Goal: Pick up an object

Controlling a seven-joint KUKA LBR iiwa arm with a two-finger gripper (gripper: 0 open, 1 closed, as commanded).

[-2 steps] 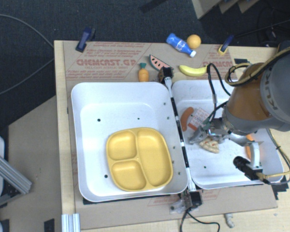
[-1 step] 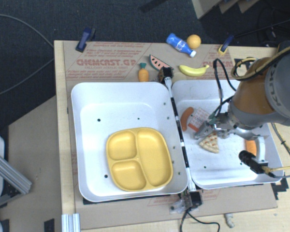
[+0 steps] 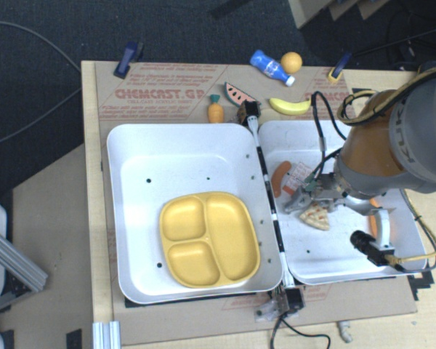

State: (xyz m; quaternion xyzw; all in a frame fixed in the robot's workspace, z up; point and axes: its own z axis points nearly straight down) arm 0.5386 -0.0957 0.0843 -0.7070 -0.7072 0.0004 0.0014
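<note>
The right bin (image 3: pixel 334 267) holds a red-orange sausage (image 3: pixel 280 178), a pale wrapped packet (image 3: pixel 300 171), a pizza slice (image 3: pixel 317 217) and an orange carrot-like piece (image 3: pixel 374 225). My gripper (image 3: pixel 305 197) is low in this bin, between the sausage on its left and the pizza slice just below and to its right. It hangs from the grey arm with the orange band (image 3: pixel 370 147), which reaches in from the right. Nothing is visibly lifted off the bin floor.
The left bin (image 3: pixel 131 151) holds a yellow divided plate (image 3: pixel 207 237). Behind the bins on the bench lie a banana (image 3: pixel 289 106), a blue bottle (image 3: pixel 270 67), an orange ball (image 3: pixel 292 62), a watermelon slice (image 3: pixel 236 93) and a small carrot (image 3: pixel 216 112).
</note>
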